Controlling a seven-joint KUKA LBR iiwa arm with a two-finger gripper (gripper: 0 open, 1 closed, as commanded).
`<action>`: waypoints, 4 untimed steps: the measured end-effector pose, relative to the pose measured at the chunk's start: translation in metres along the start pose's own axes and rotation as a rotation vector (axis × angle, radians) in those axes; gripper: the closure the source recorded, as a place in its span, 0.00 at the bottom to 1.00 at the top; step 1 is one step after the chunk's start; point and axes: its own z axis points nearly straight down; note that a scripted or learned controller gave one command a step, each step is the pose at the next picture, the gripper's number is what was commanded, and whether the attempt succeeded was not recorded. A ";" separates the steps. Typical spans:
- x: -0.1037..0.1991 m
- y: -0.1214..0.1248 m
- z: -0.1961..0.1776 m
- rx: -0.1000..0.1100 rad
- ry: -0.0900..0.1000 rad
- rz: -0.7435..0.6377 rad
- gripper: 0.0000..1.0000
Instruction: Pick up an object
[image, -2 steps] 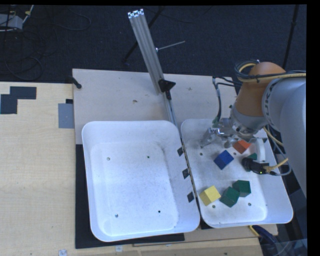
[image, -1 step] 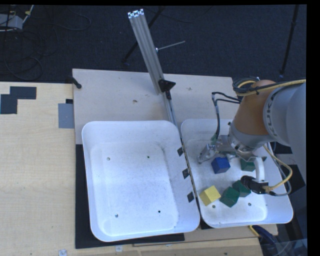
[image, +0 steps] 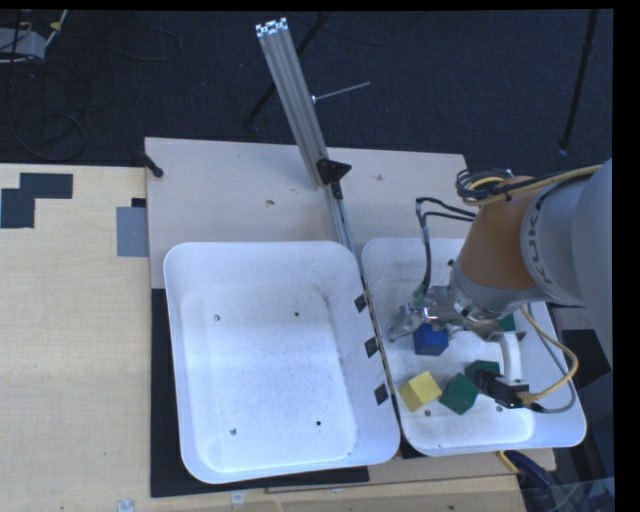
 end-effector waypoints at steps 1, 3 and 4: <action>-0.003 0.001 -0.011 -0.003 0.000 0.007 1.00; 0.145 0.012 -0.097 0.007 0.004 -0.013 1.00; 0.177 -0.003 -0.181 -0.002 0.003 -0.010 1.00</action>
